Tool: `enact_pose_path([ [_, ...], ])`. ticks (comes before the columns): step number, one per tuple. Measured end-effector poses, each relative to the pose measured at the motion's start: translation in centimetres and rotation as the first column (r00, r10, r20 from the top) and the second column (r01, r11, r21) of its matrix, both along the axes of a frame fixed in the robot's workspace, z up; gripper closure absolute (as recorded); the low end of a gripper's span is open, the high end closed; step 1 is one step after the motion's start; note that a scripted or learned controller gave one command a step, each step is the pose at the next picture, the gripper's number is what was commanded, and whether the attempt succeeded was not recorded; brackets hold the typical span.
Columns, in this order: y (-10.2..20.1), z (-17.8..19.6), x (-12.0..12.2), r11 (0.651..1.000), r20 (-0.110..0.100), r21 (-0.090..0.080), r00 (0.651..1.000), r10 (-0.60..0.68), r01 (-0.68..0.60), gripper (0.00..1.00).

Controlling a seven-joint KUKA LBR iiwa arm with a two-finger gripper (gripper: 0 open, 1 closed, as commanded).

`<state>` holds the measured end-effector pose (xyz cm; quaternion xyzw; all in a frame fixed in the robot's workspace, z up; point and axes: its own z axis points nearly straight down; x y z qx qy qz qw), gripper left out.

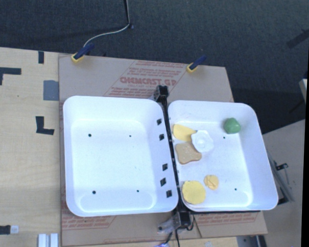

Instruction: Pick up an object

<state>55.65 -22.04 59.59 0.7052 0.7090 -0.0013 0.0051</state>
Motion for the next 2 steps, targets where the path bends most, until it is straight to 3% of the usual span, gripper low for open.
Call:
enact_pose_path([
  [1, 6.7, -13.7, -4.2, 1.0, -0.02, 0.014, 1.0, -0.001, 0.001, 1.0],
  [2, 5.3, -5.6, -4.7, 1.0, 0.003, 0.006, 1.0, -0.005, 0.005, 1.0],
])
